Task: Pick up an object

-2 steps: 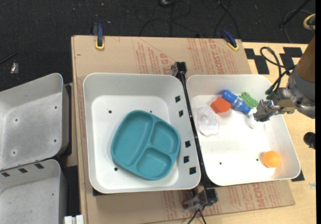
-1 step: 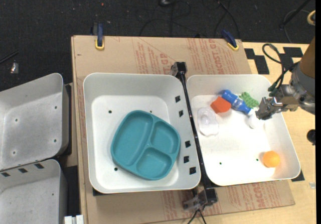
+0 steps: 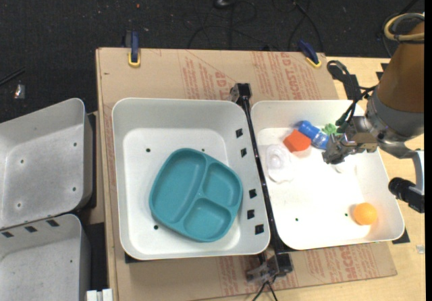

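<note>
Claw (image 3: 335, 154) low in rt bin (image 3: 378, 237) nr blue bottle (image 3: 312, 130), open/shut unclear

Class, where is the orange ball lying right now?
The orange ball lies in the right-hand bin, near its front right corner, apart from the other items and below the claw.

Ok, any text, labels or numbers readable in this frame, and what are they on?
"DO NOT" (probably; red print, upside down): on the cardboard sheet, behind the right bin.
Red print behind the left bin: too blurred to read.
Red print along the cardboard's front edge: too blurred to read.
Bins and teal tray: no text.
</note>
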You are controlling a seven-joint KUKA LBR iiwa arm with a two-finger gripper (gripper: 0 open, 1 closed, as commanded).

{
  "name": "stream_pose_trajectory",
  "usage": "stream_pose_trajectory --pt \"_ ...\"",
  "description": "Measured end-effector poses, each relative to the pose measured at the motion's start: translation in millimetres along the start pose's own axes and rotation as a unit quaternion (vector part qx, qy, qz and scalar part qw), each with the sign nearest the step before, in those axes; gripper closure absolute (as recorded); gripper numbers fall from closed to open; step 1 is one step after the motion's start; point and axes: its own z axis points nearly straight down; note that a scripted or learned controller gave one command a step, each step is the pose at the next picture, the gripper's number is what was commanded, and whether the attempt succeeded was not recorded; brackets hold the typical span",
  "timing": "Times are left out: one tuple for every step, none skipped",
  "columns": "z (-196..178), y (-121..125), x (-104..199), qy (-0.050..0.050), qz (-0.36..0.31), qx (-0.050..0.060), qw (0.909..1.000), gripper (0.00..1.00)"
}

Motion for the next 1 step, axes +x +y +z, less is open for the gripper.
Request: stream_pose_trajectory --pt "0.3 9.4 52.9 0.0 -0.001 -0.001 1.0 1.0"
